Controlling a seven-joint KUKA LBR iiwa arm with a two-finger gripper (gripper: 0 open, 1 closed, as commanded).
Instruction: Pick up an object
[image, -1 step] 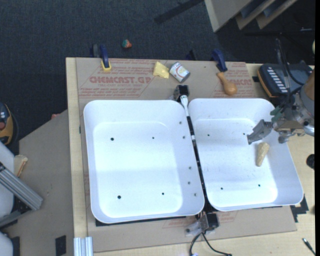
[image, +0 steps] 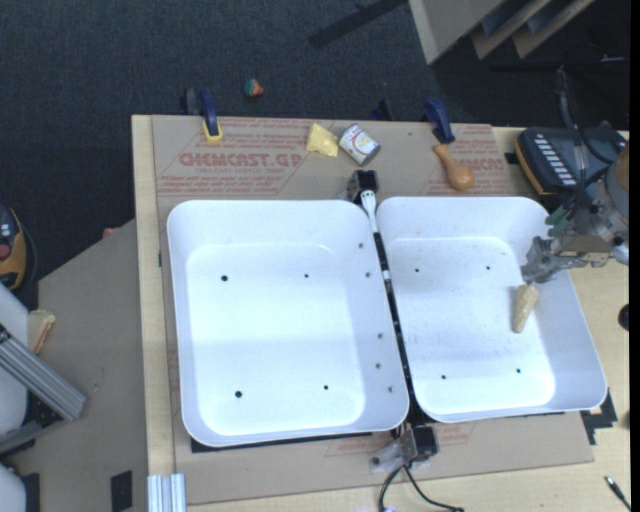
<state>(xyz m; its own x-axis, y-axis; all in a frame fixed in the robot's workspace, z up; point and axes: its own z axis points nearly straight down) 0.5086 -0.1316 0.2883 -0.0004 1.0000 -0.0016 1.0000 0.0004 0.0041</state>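
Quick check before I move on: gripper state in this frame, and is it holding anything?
Gripper: cannot be told; it sits in the right bin just above the tan object.

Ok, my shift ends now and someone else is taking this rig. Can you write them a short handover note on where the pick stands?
Gripper: low over the right bin, at its right side. Whether its fingers are open or shut cannot be made out.
Object: a pale elongated piece lies on the right bin's floor, its upper end just below the gripper.
Done: the arm is positioned at the piece; no grasp can be confirmed.
Left: secure the piece and lift it.
Elsewhere: the left bin plays no part; a yellow piece lies on the bench behind the bins.
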